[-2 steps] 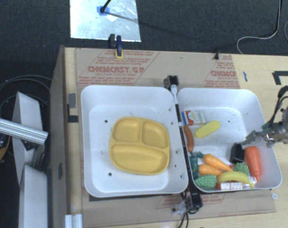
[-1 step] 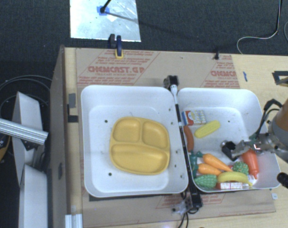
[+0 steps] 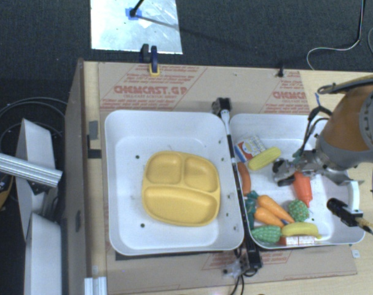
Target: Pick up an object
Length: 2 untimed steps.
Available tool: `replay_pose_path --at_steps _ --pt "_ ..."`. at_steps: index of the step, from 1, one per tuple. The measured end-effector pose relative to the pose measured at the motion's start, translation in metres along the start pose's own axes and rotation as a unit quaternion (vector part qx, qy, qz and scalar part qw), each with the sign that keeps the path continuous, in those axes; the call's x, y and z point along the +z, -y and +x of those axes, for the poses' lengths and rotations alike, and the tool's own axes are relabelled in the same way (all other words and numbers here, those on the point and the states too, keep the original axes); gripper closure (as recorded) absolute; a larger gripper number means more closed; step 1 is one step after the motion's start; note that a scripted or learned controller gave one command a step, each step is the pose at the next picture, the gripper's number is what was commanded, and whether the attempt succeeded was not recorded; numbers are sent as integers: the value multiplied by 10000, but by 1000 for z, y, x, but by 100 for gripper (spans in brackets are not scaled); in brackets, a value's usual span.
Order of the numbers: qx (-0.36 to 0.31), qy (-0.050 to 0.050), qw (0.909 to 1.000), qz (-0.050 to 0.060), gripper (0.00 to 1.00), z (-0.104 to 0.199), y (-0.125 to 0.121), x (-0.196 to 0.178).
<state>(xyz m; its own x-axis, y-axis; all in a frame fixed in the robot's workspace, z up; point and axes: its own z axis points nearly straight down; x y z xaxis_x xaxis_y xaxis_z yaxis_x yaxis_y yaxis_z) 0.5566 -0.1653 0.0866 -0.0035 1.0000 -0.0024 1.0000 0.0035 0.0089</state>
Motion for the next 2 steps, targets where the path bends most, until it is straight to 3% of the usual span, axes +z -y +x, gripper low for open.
replay_pose_path --at_steps 1,2 --pt "-10 2 10000 -6 100 0 -1 -10" --pt "-4 -19 10000 26 100 111 -16 -98"
